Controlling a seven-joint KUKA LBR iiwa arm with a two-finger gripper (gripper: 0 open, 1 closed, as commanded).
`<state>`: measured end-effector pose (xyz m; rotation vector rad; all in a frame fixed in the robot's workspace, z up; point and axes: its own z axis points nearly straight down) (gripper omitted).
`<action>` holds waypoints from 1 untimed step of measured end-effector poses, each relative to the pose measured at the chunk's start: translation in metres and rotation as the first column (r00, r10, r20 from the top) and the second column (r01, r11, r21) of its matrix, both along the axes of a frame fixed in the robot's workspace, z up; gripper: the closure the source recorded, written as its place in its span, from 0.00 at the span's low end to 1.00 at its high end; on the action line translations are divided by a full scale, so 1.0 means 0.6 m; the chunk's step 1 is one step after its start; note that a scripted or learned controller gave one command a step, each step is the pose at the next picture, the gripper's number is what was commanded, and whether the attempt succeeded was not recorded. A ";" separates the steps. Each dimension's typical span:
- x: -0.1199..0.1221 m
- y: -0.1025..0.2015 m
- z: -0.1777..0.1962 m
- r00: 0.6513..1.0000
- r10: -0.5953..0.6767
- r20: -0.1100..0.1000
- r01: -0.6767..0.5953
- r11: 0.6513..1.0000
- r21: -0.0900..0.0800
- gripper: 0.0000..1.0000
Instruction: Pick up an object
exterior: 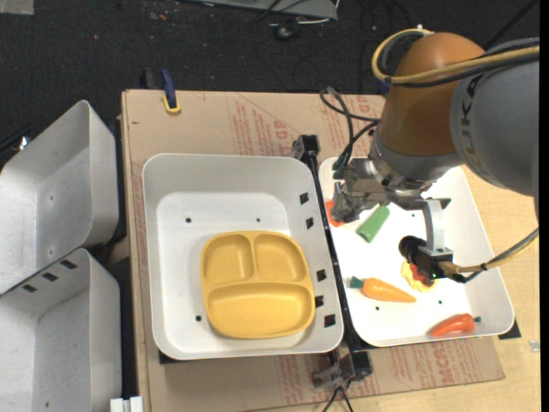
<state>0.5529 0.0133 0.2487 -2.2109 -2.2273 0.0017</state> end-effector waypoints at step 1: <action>-0.043 0.085 -0.029 1.000 0.000 -0.001 0.000 1.000 0.000 1.00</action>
